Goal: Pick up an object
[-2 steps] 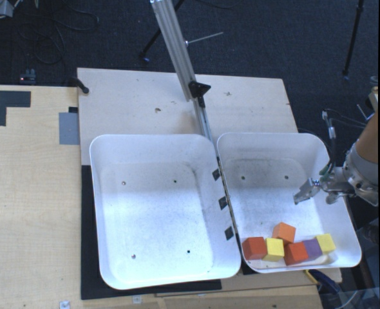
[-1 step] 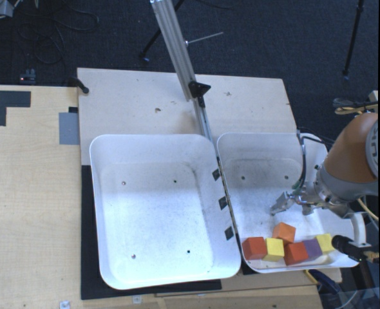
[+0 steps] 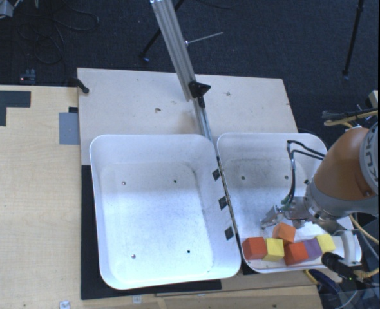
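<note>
Hovering low in the right bin (image 3: 254, 166), the gripper (image 3: 275, 216) — its grip state impossible to tell — sat just above an orange block (image 3: 284, 232); small, rigid, probably light — best pinched across flat opposite faces.

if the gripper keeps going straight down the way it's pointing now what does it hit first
Most likely the orange block sitting right under the gripper in the right bin, near the cluster of coloured blocks at its front edge. Depth is hard to judge from this slanted view, so it could just miss onto the bin floor.
</note>
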Robot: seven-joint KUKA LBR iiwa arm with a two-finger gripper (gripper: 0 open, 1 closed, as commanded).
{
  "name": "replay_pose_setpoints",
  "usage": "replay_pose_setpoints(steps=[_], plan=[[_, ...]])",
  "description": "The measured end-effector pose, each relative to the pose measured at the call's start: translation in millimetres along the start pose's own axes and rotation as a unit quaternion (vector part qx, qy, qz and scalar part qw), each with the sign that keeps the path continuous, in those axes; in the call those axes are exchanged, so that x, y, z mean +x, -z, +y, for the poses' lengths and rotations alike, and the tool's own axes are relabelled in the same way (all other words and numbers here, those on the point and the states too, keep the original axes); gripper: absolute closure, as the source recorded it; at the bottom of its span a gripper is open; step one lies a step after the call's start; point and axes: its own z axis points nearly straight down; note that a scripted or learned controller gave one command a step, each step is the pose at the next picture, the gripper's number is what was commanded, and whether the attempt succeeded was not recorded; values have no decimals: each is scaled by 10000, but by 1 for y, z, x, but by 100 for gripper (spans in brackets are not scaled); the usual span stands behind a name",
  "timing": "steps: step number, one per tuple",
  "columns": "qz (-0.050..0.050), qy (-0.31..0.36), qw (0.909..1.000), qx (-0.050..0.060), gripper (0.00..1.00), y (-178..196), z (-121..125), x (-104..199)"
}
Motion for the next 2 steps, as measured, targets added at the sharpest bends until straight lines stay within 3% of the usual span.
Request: replay_pose_setpoints(steps=[1,2], plan=[[-8,-16,10000,-8,0,0,-11,11],[-21,-21,10000,-74,100,12,-7,10]])
